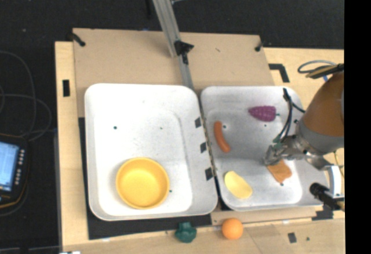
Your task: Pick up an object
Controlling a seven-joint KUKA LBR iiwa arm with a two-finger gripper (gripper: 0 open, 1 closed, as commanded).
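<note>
The right bin [243, 102] holds a purple grape bunch [262, 112] near its far side, an orange-red sausage [221, 136] at its left, a pale yellow piece [237, 184] at the near left and an orange-brown piece [280, 172] at the near right. My gripper [276, 155] is low over the bin's near right, directly above and touching the edge of the orange-brown piece. The arm's orange band and wrist cover the bin's right rim. The left bin [139, 108] holds a yellow bowl [142, 182] at its near side.
An orange ball [232, 228] and a small green object [186, 233] lie on the bench in front of the bins. A metal pole [165, 12] slants up behind the bins. A screen device [10, 169] sits at the far left.
</note>
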